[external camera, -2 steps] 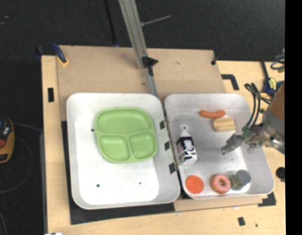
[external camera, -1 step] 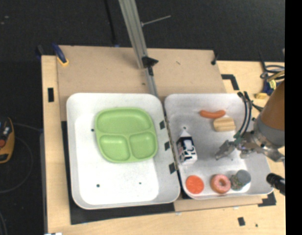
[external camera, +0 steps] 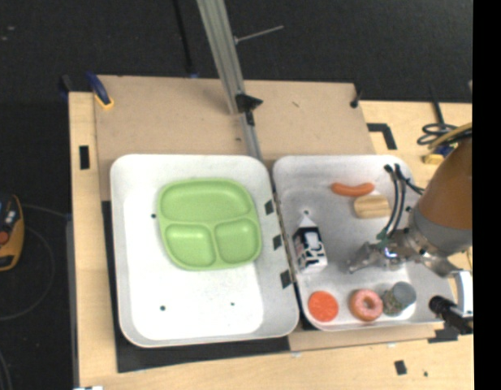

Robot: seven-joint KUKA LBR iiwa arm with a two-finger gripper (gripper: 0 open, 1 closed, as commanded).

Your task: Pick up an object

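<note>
The right bin (external camera: 287, 173) holds several small things: an orange sausage (external camera: 351, 189) near the far wall, a pale tan block (external camera: 370, 207) just beside it, a small black-and-white bottle (external camera: 308, 246) lying near the left wall, and along the near wall an orange-red disc (external camera: 322, 305), a pink ring like a donut (external camera: 365, 305) and a grey-green round piece (external camera: 399, 297). The gripper (external camera: 378, 255) is low in the middle of this bin, apart from the things around it — its metal parts are blurred and partly covered by the arm (external camera: 449, 197), so one cannot tell its state. The left bin (external camera: 136, 299) carries a light green divided plate (external camera: 209, 223). Both bins rest on the bench (external camera: 185, 120).
</note>
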